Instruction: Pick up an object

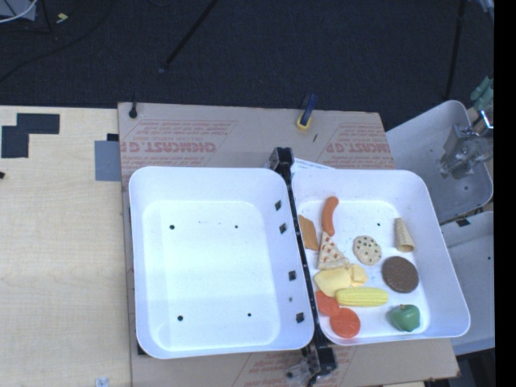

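Camera view. A: Confirm location of pick candidates.

B: All inside right bin, none in left bin. Packed along the divider side: sausage, pizza slice, yellow lump, corn cob, red disc. More isolated: cookie, cone, brown disc, green pepper.

A: Report gripper position and state.

B: Gripper beyond the right bin's far right corner, outside the rim, well apart from every object. Open or shut: cannot tell at this resolution. Nothing seen held.

A: List likely failure causes.

B: First, descent into the cluster: yellow lump touching corn cob and pizza slice, so probable contact with a neighbour, a double grab, or a nudge aside. Second, flat parts: cookie, brown disc and red disc lying low on the bin floor, so probable closure over the top with no purchase. Third, rounded parts: green pepper and corn cob likely to roll or squirt out under closure. Fourth, proximity to walls: red disc and green pepper near the near rim, so risk of collision with the bin.

A: Recommend target.

B: Cone or cookie; most free space around each.
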Controlling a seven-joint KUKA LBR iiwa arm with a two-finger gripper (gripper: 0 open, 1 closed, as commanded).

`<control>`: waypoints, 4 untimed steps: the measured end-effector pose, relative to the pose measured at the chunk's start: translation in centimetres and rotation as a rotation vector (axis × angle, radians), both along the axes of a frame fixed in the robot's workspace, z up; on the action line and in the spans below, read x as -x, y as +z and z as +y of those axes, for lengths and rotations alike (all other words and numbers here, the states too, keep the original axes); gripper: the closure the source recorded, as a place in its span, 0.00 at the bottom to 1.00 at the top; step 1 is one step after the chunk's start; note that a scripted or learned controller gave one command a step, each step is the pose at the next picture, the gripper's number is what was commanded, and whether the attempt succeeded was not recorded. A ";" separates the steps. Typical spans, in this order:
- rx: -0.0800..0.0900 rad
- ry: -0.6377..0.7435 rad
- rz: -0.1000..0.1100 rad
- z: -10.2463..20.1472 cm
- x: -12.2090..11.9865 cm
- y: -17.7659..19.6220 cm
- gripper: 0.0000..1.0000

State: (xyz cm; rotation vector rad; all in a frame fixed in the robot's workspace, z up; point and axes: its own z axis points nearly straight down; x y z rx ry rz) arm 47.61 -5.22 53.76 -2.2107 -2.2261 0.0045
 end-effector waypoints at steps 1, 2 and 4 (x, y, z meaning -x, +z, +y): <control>0.000 -0.004 0.000 0.5 0.0 0.0 1.00; 0.000 -0.003 0.000 0.7 0.0 0.0 1.00; 0.000 -0.001 0.001 1.0 0.0 0.0 1.00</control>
